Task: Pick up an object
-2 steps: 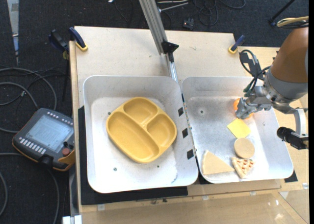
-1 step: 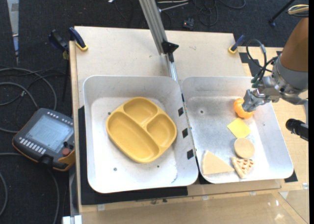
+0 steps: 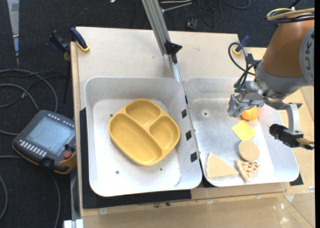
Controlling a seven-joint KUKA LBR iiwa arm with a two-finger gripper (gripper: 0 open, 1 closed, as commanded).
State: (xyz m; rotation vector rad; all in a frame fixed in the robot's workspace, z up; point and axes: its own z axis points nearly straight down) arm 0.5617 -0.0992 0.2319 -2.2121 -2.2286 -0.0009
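My gripper (image 3: 239, 106) hangs low over the right bin (image 3: 212, 122), at its upper middle, beside a small orange piece (image 3: 250, 114) that lies just to its right and partly under the wrist. Below that lie a yellow square slice (image 3: 243, 131), a tan round disc (image 3: 248, 150), a pale wedge (image 3: 218, 166) and a pizza-like toy slice (image 3: 248, 170). I see nothing between the fingers.
The left bin (image 3: 100, 172) holds a yellow divided plate (image 3: 144, 131). A metal pole (image 3: 157, 19) slants down to the seam between the bins. A black bracket (image 3: 285, 134) sticks out at the right bin's right side. A teach pendant (image 3: 46, 139) lies on the floor at the left.
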